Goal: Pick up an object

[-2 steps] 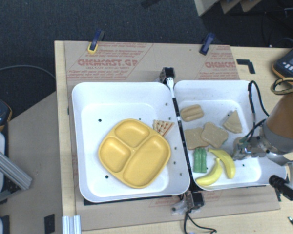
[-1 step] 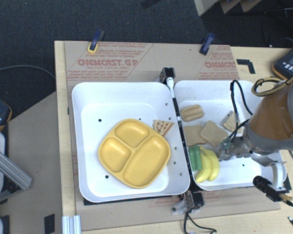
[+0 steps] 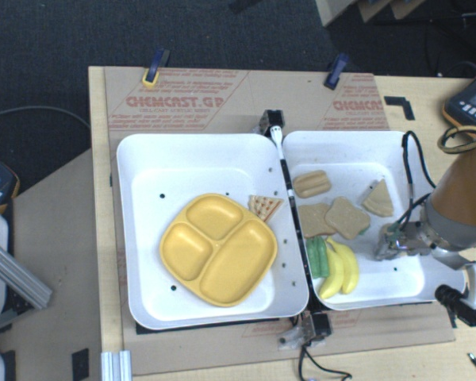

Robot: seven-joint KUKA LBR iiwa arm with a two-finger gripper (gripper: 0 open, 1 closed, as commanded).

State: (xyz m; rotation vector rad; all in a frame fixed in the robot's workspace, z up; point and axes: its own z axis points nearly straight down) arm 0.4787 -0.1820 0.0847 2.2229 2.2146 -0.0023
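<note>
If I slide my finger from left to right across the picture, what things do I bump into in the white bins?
yellow plate → green vegetable → slice of bread → tool

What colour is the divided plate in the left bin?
The divided plate is yellow, clearest in the camera view.

Lettered brown board (image 3: 246, 94), likely a blue clamp (image 3: 335, 71)
</note>
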